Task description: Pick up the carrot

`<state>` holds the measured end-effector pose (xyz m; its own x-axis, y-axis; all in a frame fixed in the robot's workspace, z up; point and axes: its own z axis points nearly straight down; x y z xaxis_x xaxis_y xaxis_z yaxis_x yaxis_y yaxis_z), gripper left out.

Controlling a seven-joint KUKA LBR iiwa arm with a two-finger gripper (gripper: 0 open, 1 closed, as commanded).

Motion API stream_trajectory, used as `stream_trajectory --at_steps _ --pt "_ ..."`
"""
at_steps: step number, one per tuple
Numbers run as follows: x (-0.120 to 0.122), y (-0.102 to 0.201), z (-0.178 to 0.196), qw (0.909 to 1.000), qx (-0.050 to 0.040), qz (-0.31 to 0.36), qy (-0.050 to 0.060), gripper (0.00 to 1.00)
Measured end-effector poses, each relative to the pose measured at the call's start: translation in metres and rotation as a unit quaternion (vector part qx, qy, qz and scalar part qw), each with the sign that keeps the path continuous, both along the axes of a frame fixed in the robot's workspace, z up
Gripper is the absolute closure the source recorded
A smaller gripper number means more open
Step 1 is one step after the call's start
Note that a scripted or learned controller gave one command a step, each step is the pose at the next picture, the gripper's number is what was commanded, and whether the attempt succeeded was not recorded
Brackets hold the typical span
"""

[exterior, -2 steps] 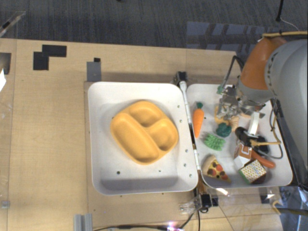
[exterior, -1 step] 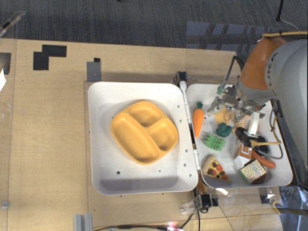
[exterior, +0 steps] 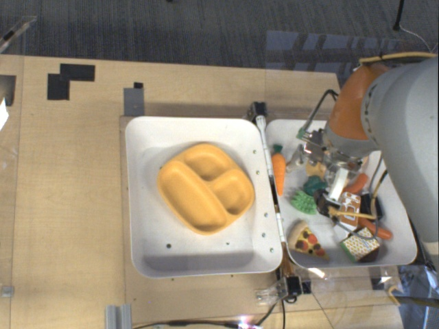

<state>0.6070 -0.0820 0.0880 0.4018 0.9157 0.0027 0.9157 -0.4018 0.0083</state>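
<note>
Pizza slice (exterior: 308,240): near edge of the right bin (exterior: 405,252), beside a patterned block (exterior: 361,245).
Broccoli (exterior: 302,201): right bin, middle-left.
Carrot (exterior: 278,172): right bin, along its left wall, lying free, leafy end toward the far edge.
Gripper (exterior: 329,173): over the right bin's middle, right of the carrot; cannot tell how the jaws stand.
Yellow divided tray (exterior: 204,186): centre of the left bin (exterior: 147,252).

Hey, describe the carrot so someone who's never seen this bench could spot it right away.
Look at the right bin, the one crowded with small toys. The carrot lies along its left wall, beside the divider between the two bins, orange with a green top pointing away from the camera. It lies apart from the cluttered pile, with the green leafy toy to its lower right.
</note>
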Motion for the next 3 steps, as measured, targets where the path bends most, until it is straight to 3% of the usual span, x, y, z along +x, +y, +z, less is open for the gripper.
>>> stream_trajectory --at_steps 1,2,3 --pt "0.042 -0.025 -0.002 0.9091 0.0033 -0.416 0.002 0.0" --pt "-0.021 -0.007 0.0 0.9252 0.0041 -0.38 0.001 0.0" --pt "-0.011 -0.003 -0.001 0.8895 0.0044 -0.457 0.001 0.0"
